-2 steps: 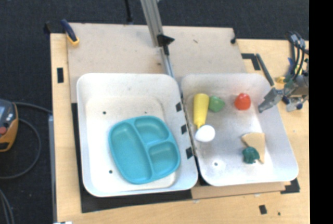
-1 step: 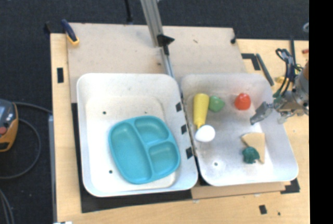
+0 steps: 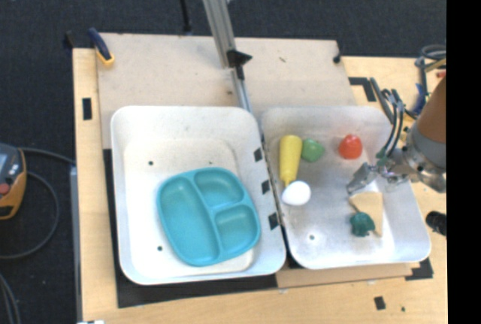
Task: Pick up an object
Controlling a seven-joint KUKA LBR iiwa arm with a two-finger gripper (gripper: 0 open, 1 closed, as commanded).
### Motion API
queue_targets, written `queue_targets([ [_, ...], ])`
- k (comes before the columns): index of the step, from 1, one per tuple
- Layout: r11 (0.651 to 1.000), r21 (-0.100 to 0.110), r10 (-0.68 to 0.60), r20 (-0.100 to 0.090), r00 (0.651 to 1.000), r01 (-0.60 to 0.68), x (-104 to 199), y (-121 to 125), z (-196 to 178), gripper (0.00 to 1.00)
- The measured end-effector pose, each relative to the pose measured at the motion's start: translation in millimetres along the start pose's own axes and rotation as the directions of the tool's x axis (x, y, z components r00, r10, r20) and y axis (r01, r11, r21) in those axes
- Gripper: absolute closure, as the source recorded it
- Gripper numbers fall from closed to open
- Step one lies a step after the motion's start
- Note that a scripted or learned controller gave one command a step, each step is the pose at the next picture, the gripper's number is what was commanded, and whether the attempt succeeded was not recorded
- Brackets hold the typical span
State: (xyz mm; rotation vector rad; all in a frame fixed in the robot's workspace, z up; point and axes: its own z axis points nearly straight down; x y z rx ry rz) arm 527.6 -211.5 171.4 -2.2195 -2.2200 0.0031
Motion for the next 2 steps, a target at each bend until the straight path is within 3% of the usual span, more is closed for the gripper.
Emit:
queue_targets([
  [1, 1.0, -0.002, 0.001, 0.001, 1.0, -0.001, -3.7, 6.7, 44.7, 0.0],
  [2, 1.0, -0.008, 0.005, 0.003, 1.0, -0.005, -5.6, 7.7, 31.0, 1.0],
])
